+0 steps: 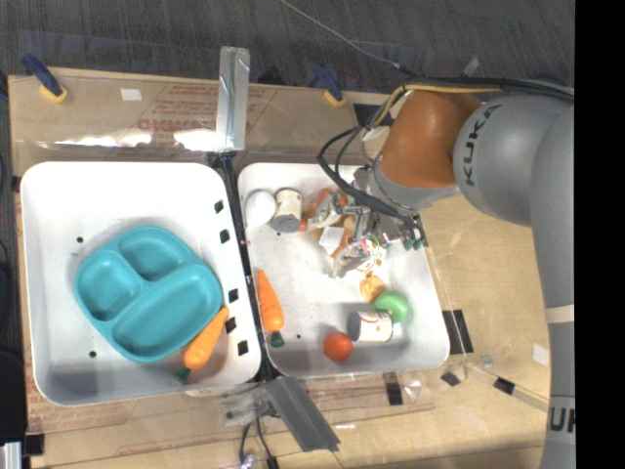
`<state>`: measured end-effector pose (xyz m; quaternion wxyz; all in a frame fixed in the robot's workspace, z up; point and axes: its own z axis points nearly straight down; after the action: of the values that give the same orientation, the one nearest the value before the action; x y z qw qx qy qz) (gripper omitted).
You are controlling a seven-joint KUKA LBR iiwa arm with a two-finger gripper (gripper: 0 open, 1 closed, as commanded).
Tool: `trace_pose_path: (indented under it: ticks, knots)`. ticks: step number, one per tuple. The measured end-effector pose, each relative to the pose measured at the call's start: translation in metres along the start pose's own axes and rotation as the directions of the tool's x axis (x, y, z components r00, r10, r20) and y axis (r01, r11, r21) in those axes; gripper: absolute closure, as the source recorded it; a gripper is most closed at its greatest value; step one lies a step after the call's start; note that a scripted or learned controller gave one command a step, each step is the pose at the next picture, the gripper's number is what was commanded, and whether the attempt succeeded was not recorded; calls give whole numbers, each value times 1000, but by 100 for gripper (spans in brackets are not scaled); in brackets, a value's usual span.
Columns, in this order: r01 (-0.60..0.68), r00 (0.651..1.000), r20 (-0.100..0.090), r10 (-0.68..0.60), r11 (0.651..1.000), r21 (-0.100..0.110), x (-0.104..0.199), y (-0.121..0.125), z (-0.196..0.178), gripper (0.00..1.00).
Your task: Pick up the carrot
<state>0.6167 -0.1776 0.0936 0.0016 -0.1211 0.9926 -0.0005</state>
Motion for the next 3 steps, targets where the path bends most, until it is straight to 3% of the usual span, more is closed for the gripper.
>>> trace_pose_path:
  ticks: [1, 2, 3]
  knots:
    - [-96, 995, -4, 96, 995, -2, 58, 45, 2, 0]
    - [-88, 996, -1, 88, 996, -1, 56, 46, -9, 100]
    - [204, 979, 3, -204, 979, 4, 99, 13, -135, 100]
